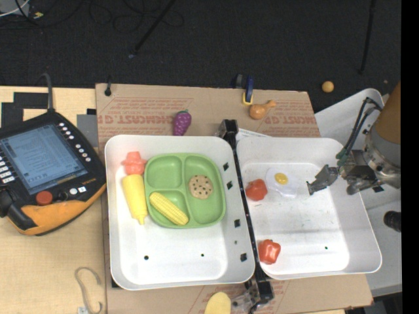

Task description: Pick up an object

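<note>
Nearest the camera, a yellow lemon-like toy (218, 302) lies on the cardboard sheet (209, 106) just outside the front rim of the left bin (124, 254). Taking the green divided plate (184, 190) in that bin as landmark: a corn cob (169, 209) and a cookie (200, 186) lie in its compartments; a yellow bottle with a red cap (134, 190) lies touching its left edge. Right of the plate, across the divider, the right bin (353, 254) contains a red tomato-like toy (256, 190) nearest the plate, a fried egg (281, 179) just beyond it, and a red pepper-like toy (269, 251) toward the front rim. Behind the plate, on the cardboard, sit a purple grape bunch (182, 122) and, further right, an orange pear-shaped toy (260, 109). Far left of the plate, a control pendant (46, 169) rests on the desk (39, 273). The hand (340, 179) hangs over the right side of the right bin, well right of the plate, its dark fingers spread and nothing between them. Judged candidate for pickup: the fried egg, closest to the hand. Assessment: likely light, rigid plastic, smooth and flat, so prone to slipping; a pinch across its edges seems advisable. The tomato offers a rounder, fuller body for a grip across its middle.
</note>
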`<state>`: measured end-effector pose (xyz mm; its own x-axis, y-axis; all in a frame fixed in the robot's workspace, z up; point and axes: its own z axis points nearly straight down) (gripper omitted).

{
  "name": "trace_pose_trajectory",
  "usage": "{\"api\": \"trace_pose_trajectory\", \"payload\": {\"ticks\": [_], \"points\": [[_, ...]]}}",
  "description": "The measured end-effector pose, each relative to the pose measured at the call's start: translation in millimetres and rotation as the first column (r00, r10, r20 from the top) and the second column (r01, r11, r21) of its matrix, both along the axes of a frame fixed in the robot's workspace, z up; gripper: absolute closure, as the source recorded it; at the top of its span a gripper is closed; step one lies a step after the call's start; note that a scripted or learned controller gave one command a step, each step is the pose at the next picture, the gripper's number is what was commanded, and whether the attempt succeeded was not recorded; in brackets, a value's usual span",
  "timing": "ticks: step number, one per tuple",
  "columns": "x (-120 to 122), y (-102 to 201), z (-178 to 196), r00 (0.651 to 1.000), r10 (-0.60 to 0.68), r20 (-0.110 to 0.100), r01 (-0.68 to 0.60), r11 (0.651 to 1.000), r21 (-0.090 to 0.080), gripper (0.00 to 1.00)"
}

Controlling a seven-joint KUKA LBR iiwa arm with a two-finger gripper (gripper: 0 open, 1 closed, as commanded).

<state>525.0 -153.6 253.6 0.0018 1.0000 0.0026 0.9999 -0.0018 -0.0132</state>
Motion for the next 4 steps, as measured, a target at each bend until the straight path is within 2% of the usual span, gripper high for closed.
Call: {"api": "trace_pose_trajectory", "payload": {"ticks": [1, 2, 4], "points": [[2, 0, 6, 1.0, 0.002, 0.012, -0.002, 1.0, -0.002, 0.0], [0, 4, -59, 1.0, 0.004, 0.004, -0.004, 1.0, 0.0, 0.0], [1, 0, -169, 1.0, 0.003, 0.01, -0.003, 1.0, -0.001, 0.0]]}}
